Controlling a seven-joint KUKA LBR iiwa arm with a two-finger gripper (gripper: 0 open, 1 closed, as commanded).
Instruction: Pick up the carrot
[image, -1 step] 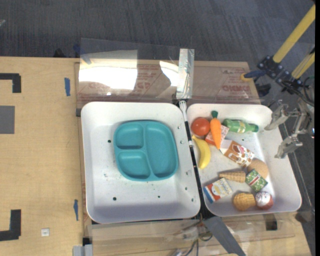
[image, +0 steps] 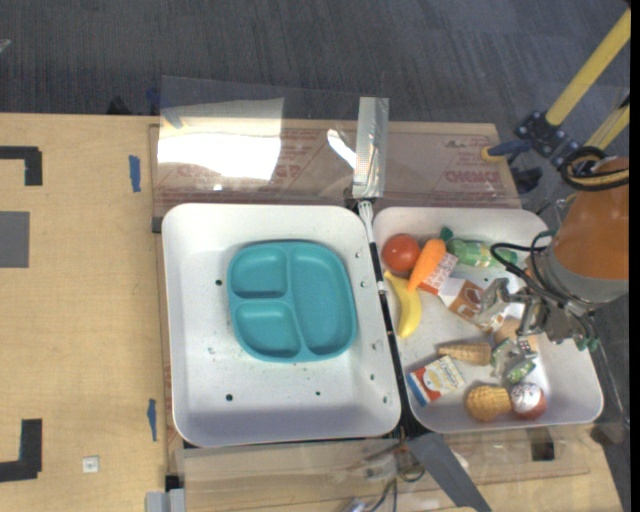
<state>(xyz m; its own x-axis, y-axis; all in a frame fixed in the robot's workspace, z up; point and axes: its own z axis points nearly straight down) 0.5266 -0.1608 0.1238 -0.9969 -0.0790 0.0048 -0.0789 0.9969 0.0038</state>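
Note:
The carrot (image: 428, 263) is orange with a green top and lies tilted in the right bin (image: 580, 400), near its far left. It sits between a red tomato (image: 401, 252) and a brown packet (image: 467, 297). My gripper (image: 512, 322) hangs low over the middle of the right bin, to the right of the carrot and clear of it, amid several small items. The arm's orange band (image: 598, 240) is above it at the bin's right side.
A yellow banana (image: 407, 305) lies along the right bin's left wall. A cone (image: 465, 352), a small carton (image: 438, 378), a tan bun (image: 487, 402) and a red-white ball (image: 528, 398) crowd the near part. The left bin (image: 190, 330) holds a teal divided plate (image: 293, 300).

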